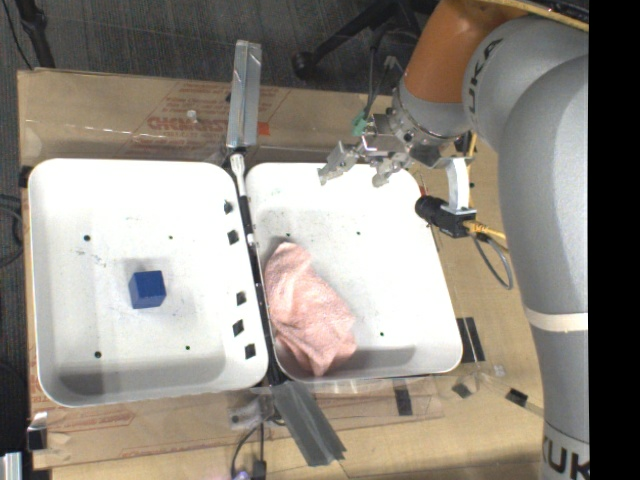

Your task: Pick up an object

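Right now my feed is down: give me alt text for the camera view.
The grey arm's two-finger gripper hangs open over the far edge of the right white bin, holding nothing. A crumpled pink cloth lies at that bin's near left; a small blue cube sits in the left white bin.

Dark carpeted floor (150,13), black chair base (350,28), brown cardboard-topped bench (120,113), even overhead light

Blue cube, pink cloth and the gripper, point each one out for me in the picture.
blue cube (147,289), camera view, its top face.
pink cloth (305,308), camera view, middle of the bundle.
gripper (358,171), camera view, between the fingertips.
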Controlling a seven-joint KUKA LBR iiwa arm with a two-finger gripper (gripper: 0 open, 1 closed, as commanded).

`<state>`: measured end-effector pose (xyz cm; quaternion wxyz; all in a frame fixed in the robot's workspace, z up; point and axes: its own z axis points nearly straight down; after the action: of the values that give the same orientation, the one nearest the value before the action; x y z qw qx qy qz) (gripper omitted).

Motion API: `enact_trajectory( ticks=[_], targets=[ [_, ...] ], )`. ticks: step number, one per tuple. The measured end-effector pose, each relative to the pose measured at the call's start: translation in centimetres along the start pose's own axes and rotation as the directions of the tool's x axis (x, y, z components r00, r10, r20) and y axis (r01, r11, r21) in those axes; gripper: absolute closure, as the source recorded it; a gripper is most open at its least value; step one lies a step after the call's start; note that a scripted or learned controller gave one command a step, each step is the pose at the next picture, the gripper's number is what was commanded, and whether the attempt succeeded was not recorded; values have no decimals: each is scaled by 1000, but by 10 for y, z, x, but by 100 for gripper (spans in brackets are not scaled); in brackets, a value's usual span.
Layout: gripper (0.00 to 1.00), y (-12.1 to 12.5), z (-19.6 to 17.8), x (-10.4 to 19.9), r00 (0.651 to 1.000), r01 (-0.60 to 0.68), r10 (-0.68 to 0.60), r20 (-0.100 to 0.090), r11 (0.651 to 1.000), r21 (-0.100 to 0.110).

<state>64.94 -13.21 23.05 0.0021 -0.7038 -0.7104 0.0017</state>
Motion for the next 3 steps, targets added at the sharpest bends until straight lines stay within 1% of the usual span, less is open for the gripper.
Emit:
enact_trajectory(
  ticks=[1, 2, 3],
  targets=[
    [0, 1, 134, 36, 999, -43, 43, 0, 999, 2],
    [0, -20, 140, -12, 1000, -16, 16, -1, 1000, 1],
    [100, -20, 129, -12, 1000, -12, 12, -1, 1000, 3]
  ],
)
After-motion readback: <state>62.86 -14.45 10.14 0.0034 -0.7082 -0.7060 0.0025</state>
